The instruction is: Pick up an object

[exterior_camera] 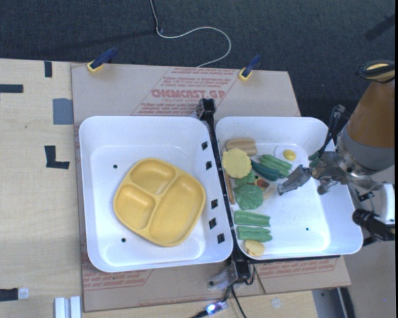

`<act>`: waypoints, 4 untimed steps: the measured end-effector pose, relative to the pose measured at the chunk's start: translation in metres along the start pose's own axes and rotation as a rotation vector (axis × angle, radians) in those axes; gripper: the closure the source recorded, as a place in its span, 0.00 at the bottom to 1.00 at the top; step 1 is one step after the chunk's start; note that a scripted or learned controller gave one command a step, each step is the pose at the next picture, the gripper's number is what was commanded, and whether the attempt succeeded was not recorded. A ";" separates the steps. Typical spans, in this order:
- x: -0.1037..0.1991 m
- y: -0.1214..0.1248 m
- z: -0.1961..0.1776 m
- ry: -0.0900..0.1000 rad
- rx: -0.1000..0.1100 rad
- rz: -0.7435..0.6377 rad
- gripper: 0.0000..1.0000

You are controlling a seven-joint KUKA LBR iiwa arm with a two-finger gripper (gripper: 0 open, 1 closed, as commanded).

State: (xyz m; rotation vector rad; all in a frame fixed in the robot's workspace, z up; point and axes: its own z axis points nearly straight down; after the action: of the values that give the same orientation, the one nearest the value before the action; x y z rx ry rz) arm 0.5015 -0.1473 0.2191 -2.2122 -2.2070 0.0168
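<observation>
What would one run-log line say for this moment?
arm: over right bin | gripper: beside toy food, nothing seen held | left bin: yellow tray | pick: not yet done

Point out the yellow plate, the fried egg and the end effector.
yellow plate (pixel 160 201): camera view, on the ridge where its compartments meet.
fried egg (pixel 289 155): camera view, on the yolk.
end effector (pixel 290 183): camera view, between its fingertips.

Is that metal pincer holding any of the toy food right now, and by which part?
Nothing is held: the pincer hangs over bare floor of the right bin, beside the toy food.
</observation>
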 end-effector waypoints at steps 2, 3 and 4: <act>0.005 0.002 0.042 -0.001 -0.007 -0.004 0.00; -0.005 0.001 0.101 -0.001 -0.005 -0.003 0.00; -0.005 0.002 0.138 -0.002 -0.012 -0.002 0.00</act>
State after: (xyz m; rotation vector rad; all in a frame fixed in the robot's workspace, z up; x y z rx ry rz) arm 0.5004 -0.1513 0.0811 -2.2166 -2.2163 0.0054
